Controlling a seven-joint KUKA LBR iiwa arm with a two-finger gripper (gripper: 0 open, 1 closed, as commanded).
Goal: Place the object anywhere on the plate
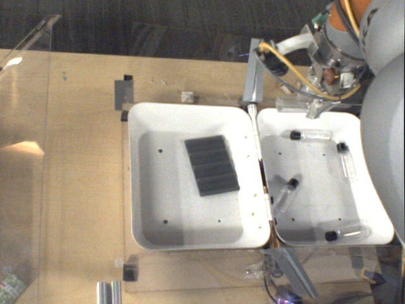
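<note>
A dark grey ribbed plate (212, 165) lies tilted on the floor of the left bin (142, 170). Several clear tubes with black caps lie in the right bin (373, 214): one near the back wall (310, 134), one along the right side (345, 161), one toward the left wall (285, 194), one at the front (345, 234). My gripper (314, 109) hangs over the back rim of the right bin, just above and behind the back tube. I see nothing held in it.
A grey metal bracket (253, 78) stands behind the seam between the bins. Yellow cabling (285, 68) loops off the wrist. Small black clamps (125, 92) sit at the left bin's corners on the wooden bench.
</note>
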